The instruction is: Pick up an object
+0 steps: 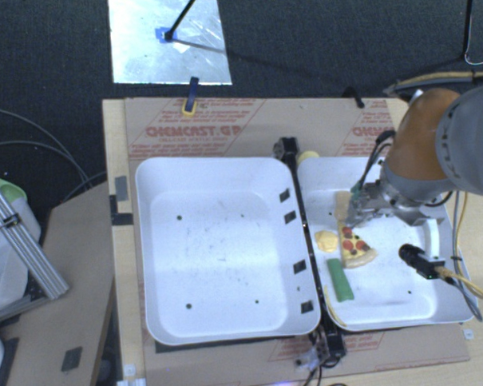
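My gripper [357, 213] hangs low in the right bin [390, 306], near its left half. Just below it lies a toy pizza slice [357, 252] with red dots. A pale yellow piece [327, 240] rests to the left of the slice. A green stick [339, 279] lies in front of both, along the bin's left wall. A tan flat piece [342, 203] shows beside the gripper on its left, partly hidden by it. Nothing can be seen held by the gripper.
The left bin [220, 249] stands next to the right one, with a black divider clip [287, 148] at the far end of their shared edge. A small yellow ball [308, 156] sits by the right bin's far left corner. The arm [431, 144] covers that bin's far right.
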Tool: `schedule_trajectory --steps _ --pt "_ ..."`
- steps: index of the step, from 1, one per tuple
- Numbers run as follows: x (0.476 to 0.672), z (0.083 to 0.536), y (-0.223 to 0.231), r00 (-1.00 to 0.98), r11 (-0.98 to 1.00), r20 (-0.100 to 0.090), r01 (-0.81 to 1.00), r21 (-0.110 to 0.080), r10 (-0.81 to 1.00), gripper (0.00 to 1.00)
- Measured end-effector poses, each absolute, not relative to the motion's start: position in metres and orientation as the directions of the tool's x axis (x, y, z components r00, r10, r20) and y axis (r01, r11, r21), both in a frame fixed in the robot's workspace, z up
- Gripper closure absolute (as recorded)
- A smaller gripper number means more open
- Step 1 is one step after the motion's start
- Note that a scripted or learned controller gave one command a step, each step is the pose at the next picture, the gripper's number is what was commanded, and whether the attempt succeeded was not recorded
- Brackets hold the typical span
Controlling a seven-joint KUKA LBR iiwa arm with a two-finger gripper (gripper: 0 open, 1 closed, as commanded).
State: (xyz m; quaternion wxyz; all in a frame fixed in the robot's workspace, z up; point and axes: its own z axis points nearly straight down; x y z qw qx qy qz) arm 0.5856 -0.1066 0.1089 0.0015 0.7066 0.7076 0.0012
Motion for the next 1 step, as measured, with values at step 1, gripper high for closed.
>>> schedule_trajectory --steps 1 --pt "0.5856 0.1086 -0.1066 -0.001 0.001 0.0 1.0 0.004 1.0 0.0"
